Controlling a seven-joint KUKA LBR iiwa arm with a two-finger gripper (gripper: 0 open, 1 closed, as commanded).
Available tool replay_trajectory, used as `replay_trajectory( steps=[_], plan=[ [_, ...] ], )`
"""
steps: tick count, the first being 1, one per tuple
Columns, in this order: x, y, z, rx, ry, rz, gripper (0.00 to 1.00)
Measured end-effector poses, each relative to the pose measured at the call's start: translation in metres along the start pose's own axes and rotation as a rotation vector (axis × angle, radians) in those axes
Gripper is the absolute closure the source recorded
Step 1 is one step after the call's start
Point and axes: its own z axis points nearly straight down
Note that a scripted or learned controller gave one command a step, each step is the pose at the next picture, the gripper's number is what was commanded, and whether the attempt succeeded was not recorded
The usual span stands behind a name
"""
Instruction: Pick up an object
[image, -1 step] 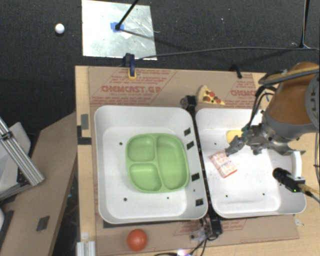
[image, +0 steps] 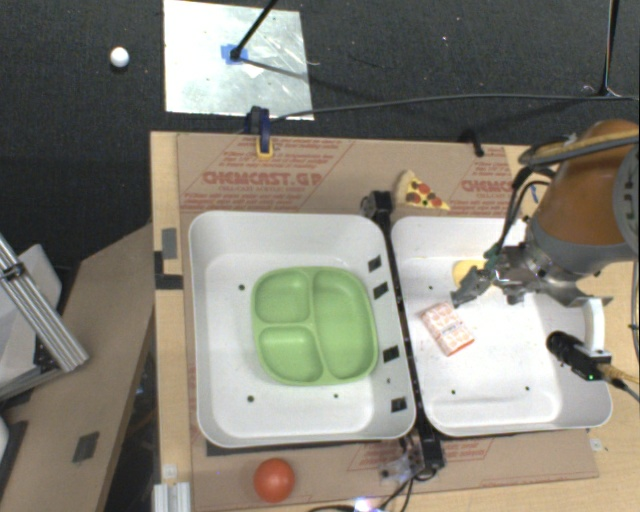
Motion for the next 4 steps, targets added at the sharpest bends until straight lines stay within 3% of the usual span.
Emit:
replay_trajectory(
  steps=[2, 3, 4],
  plan=[
    [-0.009, 0.003, 0.096, -0.003, 0.001, 0.003, 0.0],
    [-0.008, 0.006, 0.081, -0.01, 0.003, 0.001, 1.0],
    [-0.014, 0.003, 0.02, -0.005, -0.002, 0.0, 1.0]
  ],
)
